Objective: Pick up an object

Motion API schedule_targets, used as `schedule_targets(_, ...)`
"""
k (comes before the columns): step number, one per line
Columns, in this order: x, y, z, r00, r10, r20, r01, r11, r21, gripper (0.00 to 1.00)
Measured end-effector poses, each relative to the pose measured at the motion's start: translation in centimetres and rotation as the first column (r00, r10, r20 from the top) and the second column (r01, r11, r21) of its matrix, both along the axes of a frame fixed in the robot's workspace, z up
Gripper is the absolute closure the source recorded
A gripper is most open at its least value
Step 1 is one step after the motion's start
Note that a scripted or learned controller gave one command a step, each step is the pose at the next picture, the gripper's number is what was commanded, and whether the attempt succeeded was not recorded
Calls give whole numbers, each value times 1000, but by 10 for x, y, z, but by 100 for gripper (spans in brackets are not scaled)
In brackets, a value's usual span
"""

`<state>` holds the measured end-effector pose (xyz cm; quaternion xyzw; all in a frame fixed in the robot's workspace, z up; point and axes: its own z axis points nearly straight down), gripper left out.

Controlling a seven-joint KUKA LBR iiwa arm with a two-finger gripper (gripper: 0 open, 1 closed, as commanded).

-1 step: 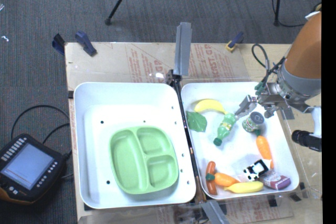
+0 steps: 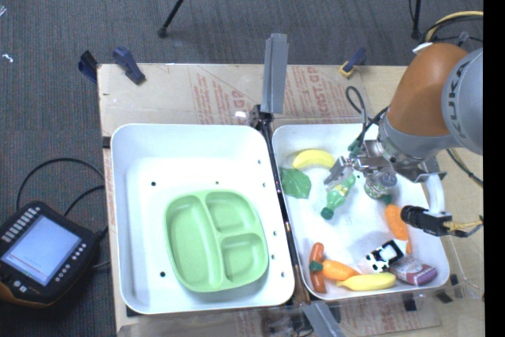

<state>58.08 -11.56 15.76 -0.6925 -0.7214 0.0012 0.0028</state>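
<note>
My gripper [image 2: 361, 170] is low in the right bin [image 2: 439, 249], near its back middle. A green bottle [image 2: 336, 198] lies tilted just below and left of the gripper, its upper end right at the gripper. A yellow banana [image 2: 314, 159] and a green leaf [image 2: 296, 183] lie to the left of it. An orange carrot [image 2: 396, 221] lies to the lower right. The arm's orange band [image 2: 422, 87] hides the bin's back right corner.
Along the right bin's front lie a red sausage [image 2: 316, 255], a second carrot [image 2: 341, 270], another banana [image 2: 368, 281], a black-and-white cow toy [image 2: 384, 255] and a pinkish object [image 2: 415, 273]. The left bin [image 2: 134, 170] holds a green divided plate [image 2: 217, 239].
</note>
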Motion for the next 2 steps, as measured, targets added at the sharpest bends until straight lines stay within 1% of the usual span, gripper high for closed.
schedule_targets(1,13,-6,-71,1000,13,1,-13,1000,0,0)
schedule_targets(2,13,-8,-62,1000,5,0,-5,1000,2,100)
